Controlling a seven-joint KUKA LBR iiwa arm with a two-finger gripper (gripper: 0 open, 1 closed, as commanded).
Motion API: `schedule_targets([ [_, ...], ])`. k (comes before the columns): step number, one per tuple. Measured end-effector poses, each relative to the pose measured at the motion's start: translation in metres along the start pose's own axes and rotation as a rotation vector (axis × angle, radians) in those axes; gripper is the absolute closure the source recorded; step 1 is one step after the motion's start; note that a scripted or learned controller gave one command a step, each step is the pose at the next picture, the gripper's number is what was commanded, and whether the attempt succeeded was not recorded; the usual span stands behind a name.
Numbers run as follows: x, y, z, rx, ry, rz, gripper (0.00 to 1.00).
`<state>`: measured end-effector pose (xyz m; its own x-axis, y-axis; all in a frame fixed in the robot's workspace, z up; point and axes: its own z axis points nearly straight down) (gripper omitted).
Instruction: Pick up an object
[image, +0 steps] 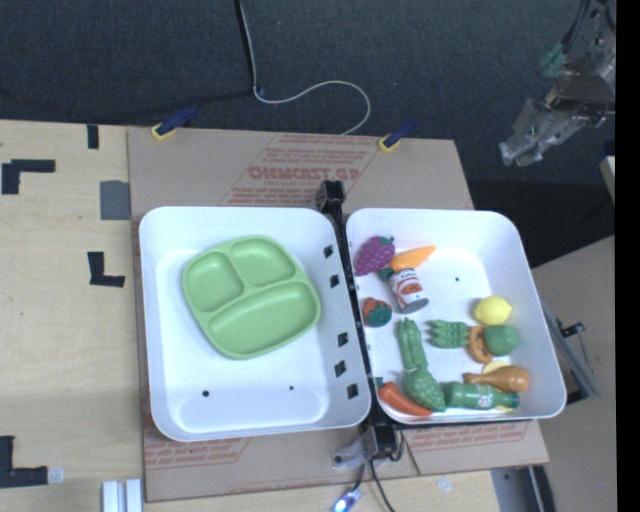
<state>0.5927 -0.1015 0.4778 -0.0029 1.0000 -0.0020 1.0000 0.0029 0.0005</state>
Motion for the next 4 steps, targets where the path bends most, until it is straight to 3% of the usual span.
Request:
schedule_targets([
  [1, -0.001, -0.072, 0.055, 0.009, 0.003, 0.004, 1.0],
  [2, 0.165, -0.043, -0.002, -0.004, 0.007, -0.017, 1.0],
  [3, 0.143, -0.111, 0.018, 0.005, 0.002, 0.002, 1.0],
  [4, 0.137, -0.108, -0.062, -0.008, 0.002, 0.001, 1.0],
])
